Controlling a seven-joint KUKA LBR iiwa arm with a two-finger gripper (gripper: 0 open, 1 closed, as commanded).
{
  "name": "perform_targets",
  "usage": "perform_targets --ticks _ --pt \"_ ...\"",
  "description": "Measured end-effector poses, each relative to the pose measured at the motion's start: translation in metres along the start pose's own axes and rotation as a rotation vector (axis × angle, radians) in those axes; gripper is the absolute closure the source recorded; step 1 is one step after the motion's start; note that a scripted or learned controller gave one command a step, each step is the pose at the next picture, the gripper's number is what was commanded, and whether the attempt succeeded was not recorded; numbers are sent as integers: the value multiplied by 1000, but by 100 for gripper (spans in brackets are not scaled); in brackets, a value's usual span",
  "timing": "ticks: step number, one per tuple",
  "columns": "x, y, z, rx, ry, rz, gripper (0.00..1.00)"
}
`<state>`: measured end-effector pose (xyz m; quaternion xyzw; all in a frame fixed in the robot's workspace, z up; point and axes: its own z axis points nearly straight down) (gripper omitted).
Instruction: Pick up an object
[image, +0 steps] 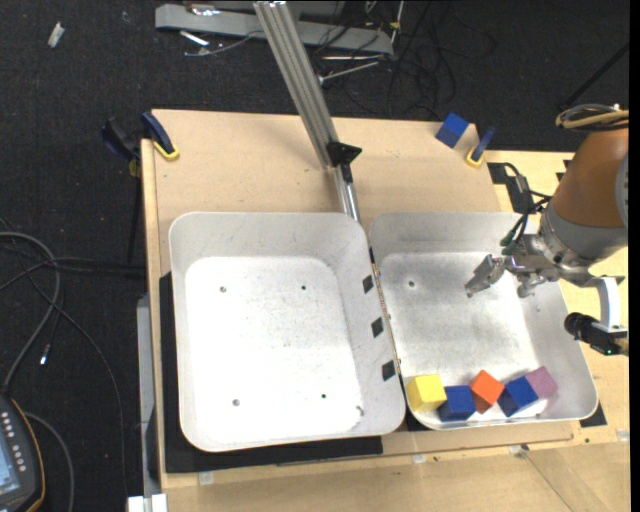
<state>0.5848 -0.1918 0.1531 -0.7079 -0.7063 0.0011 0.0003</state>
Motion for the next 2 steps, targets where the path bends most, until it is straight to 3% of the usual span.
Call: perform_targets --ticks 1,2 --pt "1 1 -12 -4 0 -2 100" --pt "97 65 61 -2 4 -13 100"
